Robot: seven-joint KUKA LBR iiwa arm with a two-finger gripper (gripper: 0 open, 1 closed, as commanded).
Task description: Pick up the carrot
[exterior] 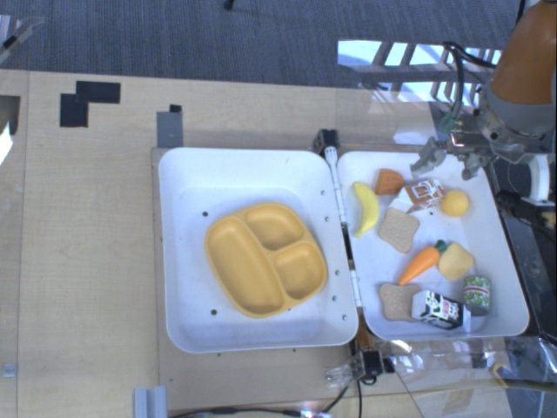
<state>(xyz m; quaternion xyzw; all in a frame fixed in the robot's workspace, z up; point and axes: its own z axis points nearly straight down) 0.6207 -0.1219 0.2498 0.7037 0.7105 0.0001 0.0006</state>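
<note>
1. Gripper [452, 149], a grey two-finger unit below the orange-banded wrist, is seen over the far rim of the right shallow white bin [513, 273]; its fingers are spread apart and nothing is held between them.
2. Target, the small orange toy carrot with a green top [420, 264], is found lying flat in the middle of the right bin, tip pointing toward the near-left, well apart from the gripper.
3. Green top is touching or nearly touching a pale yellow rounded toy [456, 260]; a slice of tan toy bread [399, 230] is just beside the carrot on the far side, and a second tan slice [398, 301] lies near its tip.
4. Risk judged: fingers closing across the top end could catch the yellow toy as well, or push the carrot aside.
5. Risk judged: the tapered body may slip from the fingers if grasped near the thin tip; a grasp across the thicker middle is advised.
6. Risk judged: a descent along the carrot's length instead of across it would leave nothing to close on.
7. A yellow plastic banana [366, 207] and a small printed packet [425, 193] are noted under the approach path; contact is possible if travel is low.
</note>
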